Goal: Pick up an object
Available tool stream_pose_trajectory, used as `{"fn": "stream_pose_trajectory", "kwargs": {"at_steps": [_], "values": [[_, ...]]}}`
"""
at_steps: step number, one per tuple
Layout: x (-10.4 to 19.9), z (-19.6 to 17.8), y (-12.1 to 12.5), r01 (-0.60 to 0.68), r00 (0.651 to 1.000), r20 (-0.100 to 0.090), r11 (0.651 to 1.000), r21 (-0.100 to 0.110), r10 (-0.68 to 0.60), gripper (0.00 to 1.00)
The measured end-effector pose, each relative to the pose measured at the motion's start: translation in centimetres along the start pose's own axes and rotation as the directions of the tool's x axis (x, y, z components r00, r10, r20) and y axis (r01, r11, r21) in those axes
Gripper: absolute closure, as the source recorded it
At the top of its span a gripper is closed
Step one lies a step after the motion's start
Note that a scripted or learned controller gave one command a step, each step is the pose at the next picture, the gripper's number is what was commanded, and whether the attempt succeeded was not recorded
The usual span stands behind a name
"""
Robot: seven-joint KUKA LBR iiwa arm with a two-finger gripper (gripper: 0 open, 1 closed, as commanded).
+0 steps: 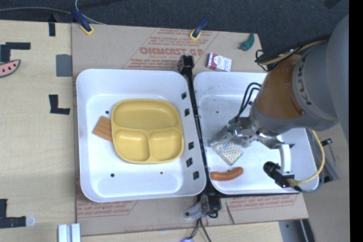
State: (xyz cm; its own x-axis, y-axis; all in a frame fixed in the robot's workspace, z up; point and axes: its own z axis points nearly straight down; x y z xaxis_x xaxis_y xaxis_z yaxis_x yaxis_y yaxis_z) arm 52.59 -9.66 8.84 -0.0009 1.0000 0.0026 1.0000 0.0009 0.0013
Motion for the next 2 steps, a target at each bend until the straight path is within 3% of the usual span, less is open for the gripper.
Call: {"fn": "stream_pose_trajectory", "kwargs": {"at_steps": [1, 2], "values": [[0.2, 0.0, 1.4, 0.000, 1.000, 0.001, 1.000, -0.002, 0.000, 0.00], [0.4, 0.2, 5.3, 0.001, 1.000, 0.003, 1.000, -0.004, -0.001, 0.00]]}}
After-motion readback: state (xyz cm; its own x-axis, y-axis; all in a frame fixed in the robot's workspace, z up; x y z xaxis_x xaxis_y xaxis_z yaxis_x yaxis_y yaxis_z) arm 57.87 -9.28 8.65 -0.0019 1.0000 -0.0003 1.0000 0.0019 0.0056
